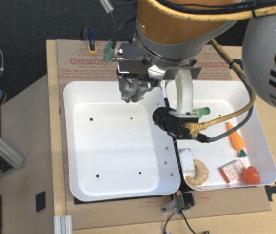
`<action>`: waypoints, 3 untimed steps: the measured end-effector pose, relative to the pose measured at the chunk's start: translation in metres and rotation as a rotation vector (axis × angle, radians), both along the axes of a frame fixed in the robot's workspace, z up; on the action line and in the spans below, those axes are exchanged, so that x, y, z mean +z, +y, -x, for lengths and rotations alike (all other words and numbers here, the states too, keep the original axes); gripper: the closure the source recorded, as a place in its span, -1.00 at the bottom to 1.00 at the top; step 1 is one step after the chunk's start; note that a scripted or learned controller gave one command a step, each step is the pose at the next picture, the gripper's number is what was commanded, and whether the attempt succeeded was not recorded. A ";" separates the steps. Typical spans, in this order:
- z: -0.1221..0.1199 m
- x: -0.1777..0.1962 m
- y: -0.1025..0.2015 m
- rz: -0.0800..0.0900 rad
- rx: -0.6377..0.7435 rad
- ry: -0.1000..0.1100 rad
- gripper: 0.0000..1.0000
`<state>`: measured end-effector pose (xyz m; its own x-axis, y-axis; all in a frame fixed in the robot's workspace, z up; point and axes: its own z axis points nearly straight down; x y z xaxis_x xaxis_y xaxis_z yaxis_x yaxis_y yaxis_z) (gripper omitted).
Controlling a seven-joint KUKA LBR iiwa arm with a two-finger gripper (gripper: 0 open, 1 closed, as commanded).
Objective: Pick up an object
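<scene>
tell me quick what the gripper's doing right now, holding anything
Gripper: over the back of the left bin; whether it is open, shut or holding anything cannot be told.

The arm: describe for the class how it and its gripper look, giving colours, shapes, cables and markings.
The arm is rounded and grey with large black letters, and a wide orange band rings it above the wrist. The gripper is a boxy grey metal block with small green parts. A yellow hose and black cables run along it.
</scene>
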<state>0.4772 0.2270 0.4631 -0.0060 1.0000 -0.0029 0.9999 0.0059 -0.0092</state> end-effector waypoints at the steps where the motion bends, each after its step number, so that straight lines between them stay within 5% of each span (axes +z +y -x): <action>1: -0.006 -0.041 -0.002 0.000 -0.007 -0.003 1.00; 2: -0.005 -0.244 -0.005 0.004 -0.008 0.007 1.00; 3: -0.001 -0.256 -0.003 -0.001 -0.007 -0.003 1.00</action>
